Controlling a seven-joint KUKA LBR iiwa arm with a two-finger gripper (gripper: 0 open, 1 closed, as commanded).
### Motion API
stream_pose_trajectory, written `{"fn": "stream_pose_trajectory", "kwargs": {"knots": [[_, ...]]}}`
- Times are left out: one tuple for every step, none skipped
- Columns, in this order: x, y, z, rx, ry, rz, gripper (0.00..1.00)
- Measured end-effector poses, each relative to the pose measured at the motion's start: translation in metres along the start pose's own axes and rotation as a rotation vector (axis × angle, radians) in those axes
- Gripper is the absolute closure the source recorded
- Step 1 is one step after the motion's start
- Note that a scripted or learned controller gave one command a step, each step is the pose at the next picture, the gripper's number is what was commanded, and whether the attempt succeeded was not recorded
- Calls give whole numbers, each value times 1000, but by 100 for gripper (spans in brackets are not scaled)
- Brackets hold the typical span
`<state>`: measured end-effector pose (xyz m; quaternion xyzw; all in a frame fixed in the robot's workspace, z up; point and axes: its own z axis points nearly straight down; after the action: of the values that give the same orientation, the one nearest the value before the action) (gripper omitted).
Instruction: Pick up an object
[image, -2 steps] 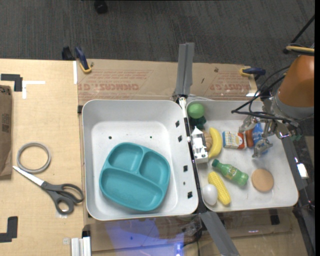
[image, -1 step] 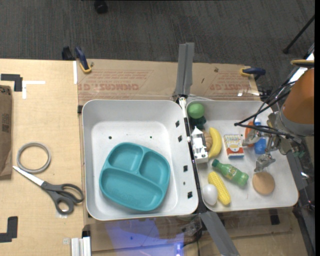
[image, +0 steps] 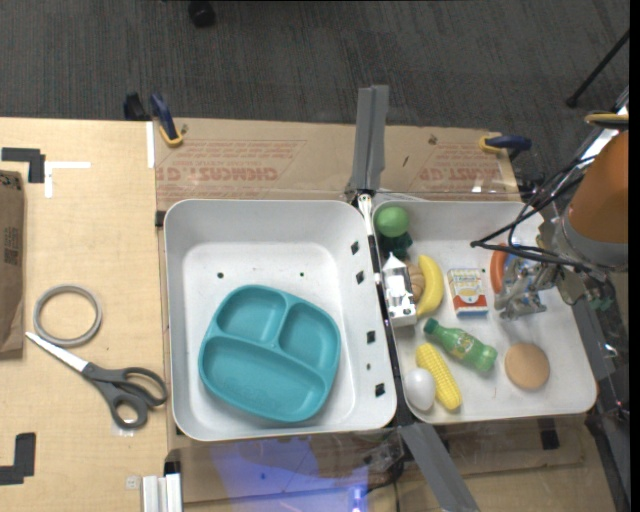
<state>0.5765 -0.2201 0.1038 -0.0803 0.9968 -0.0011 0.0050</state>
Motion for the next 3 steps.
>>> {"fn": "stream_pose_trajectory", "kwargs": {"knots": [[0, 0, 0, 0, 0, 0, 0], [4, -1, 11, -3, 6, 98, 0], [2, 0, 0, 0, 0, 96, 100]]}}
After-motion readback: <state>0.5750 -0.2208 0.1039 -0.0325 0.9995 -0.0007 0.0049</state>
